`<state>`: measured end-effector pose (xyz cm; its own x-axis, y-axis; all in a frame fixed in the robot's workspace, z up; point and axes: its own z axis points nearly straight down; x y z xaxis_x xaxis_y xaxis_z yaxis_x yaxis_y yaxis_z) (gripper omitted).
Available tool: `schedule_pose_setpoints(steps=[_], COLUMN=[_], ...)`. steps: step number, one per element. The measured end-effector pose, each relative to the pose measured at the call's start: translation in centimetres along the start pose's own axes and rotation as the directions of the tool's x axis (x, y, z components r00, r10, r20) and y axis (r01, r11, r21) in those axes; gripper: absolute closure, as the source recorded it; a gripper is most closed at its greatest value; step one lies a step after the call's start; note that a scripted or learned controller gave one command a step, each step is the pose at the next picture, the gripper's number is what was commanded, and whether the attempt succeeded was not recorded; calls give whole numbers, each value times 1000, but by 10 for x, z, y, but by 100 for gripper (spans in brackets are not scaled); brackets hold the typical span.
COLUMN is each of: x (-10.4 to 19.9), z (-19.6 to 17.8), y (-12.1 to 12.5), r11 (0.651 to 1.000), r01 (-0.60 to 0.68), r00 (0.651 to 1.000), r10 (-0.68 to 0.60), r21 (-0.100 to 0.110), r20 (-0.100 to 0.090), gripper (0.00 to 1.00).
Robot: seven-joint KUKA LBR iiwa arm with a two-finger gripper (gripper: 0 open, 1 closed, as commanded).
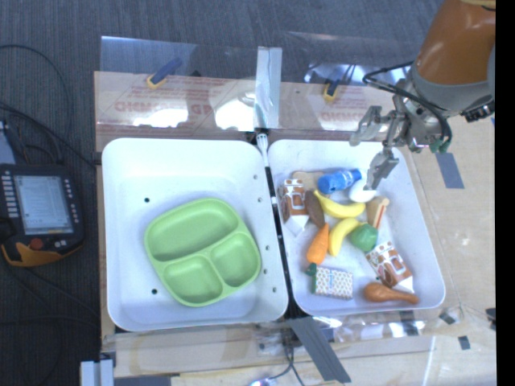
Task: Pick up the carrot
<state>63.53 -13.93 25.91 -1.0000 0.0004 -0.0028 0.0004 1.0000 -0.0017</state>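
Near edge, right bin: a brown drumstick-shaped toy lies along the front wall, narrow end pointing right. Just left of it sits a small patterned box, pale with a dotted face.
Right of centre: a red-and-white carton lies tilted, just above the drumstick toy.
Carrot: orange, lying at a slant in the right bin's left half, thick end up and right, tip down and left, with a green bit at its low end. It touches the lower banana on its right side. Nothing grips it.
Middle cluster: two yellow bananas, the upper one curved above the lower; a green rounded piece beside the lower banana; a tan stick-like item to the right.
Left of cluster: a second brown-and-white carton near the dividing wall.
Far part of right bin: a blue bottle-like toy lying on its side.
Left bin: holds a light green divided plate with three compartments.
Gripper: hangs over the far right part of the right bin, well apart from the carrot. Fingers spread apart, nothing between them; one dark finger reaches down near the blue toy.
Arm: orange band at the upper right.
Off bench, left: a handheld control pendant with a screen.
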Motion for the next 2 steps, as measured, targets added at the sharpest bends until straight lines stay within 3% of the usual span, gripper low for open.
schedule_pose_setpoints(steps=[1,2], x=[51,111], z=[162,163], y=[34,44], r11=[959,928], r01=[285,373], r00=[959,927], r10=[-285,-373], r21=[2,22], r20=[4,38], gripper=[0,0])
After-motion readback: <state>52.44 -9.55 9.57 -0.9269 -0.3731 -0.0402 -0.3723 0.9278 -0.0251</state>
